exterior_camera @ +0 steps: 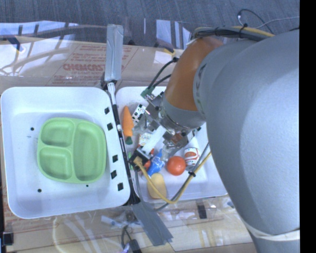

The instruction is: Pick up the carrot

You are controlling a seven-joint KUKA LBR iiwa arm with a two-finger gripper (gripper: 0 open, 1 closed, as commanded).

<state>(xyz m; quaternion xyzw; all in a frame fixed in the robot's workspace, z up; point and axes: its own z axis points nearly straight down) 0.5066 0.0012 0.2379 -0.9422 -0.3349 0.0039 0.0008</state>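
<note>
The carrot [127, 121] lies in the right bin [211, 185], tight against its 9 o'clock wall. Its length runs from 12 to 6 o'clock, with the green stalk end at 6. Nothing covers it.

The grey arm [253, 120] fills the bin's 3 o'clock half, and its orange band sits near 12 o'clock. The gripper [157, 124] hangs over the middle of the bin, just to the 3 o'clock side of the carrot and apart from it. Its own body blocks the view from above, so I cannot tell whether the claw is spread or pressed together. Nothing is seen pinched in it.

At 6 o'clock from the gripper lie a round orange-red fruit [175, 165], a small blue item [155, 165] just beside it at 9 o'clock, and a pale yellow fruit [158, 185] nearer the bin's 6 o'clock rim. A small red-and-white labelled tin [191, 154] stands at 2 o'clock from the round fruit.

The left bin [21, 104] holds a green divided plate [71, 149] at its centre.
</note>
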